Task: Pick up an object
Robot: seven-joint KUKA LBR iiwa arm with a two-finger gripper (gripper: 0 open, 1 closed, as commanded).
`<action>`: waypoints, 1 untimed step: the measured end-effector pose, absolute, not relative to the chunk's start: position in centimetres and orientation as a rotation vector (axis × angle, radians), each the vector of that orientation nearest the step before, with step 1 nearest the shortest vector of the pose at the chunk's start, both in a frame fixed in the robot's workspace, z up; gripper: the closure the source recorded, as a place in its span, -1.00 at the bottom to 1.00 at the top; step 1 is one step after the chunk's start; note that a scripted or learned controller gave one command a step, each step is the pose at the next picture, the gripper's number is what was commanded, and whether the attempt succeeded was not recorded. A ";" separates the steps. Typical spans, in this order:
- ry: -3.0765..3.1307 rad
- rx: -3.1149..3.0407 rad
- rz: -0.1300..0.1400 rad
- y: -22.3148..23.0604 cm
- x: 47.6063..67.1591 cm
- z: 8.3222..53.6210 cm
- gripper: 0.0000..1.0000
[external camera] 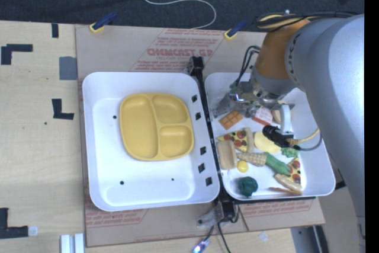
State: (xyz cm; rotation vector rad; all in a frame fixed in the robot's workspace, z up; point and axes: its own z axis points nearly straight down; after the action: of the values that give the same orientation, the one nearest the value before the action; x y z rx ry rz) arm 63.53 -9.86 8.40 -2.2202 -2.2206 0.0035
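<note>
My gripper (232,103) hangs low over the far left part of the right bin (323,183), below the orange band (273,59) of the arm. Just beneath it lies an orange waffle-like toy (231,119). Nearer the front lie a pizza slice (240,139), a tan bread stick (225,154), a corn cob (252,158), a yellow piece (266,141), a green bean (276,162), a second pizza slice (294,172) and a dark green lump (247,185). The view does not show any toy held in the gripper.
The left bin (100,127) holds a yellow divided plate (157,126). A black clip strip (203,127) runs between the bins. The grey arm (337,86) covers the right side of the right bin. A white cable (177,2) lies behind the bench.
</note>
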 end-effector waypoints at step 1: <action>-2.222 -2.220 0.002 -9.9 63.6 8.4 -1.00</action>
State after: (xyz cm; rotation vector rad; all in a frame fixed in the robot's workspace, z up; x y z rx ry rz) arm 63.65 -9.87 8.40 -2.2199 -2.2217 0.0022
